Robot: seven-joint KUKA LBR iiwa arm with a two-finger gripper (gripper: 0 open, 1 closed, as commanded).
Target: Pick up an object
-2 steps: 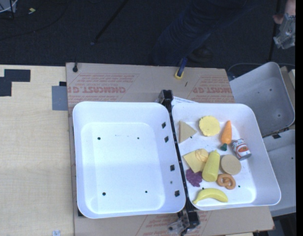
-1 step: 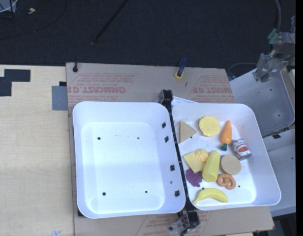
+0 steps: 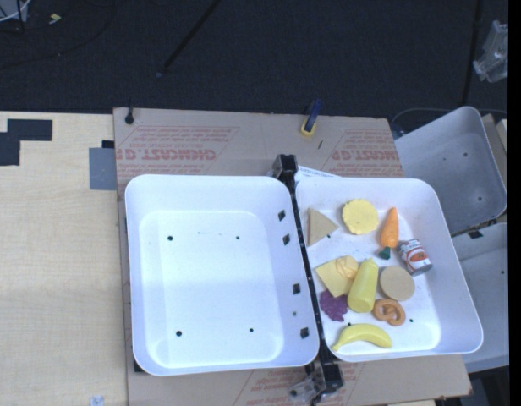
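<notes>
We see no arm over the bins at this moment, so we cannot tell how the pincer stands. The pickable things all lie in the right bin (image 3: 451, 311) — toy food, which we judge light, stiff and rather slick plastic, likely to skid if nipped off-centre. The carrot (image 3: 389, 227) looks the easiest take: it lies a little apart near the far side, slim enough to close across its middle. The small can (image 3: 414, 256) sits just beside it and may roll. The banana (image 3: 363, 336) lies alone at the near edge, also open to approach. Harder is the middle cluster — the yellow bottle (image 3: 363, 285) touches the cheese slice (image 3: 334, 275), the round biscuit (image 3: 397, 284) and the pretzel (image 3: 389, 312), so a descent there risks nudging neighbours. The left bin (image 3: 150, 328) lies alongside on the bench (image 3: 49, 294), with the clip-lined divider (image 3: 301, 260) between them.
</notes>
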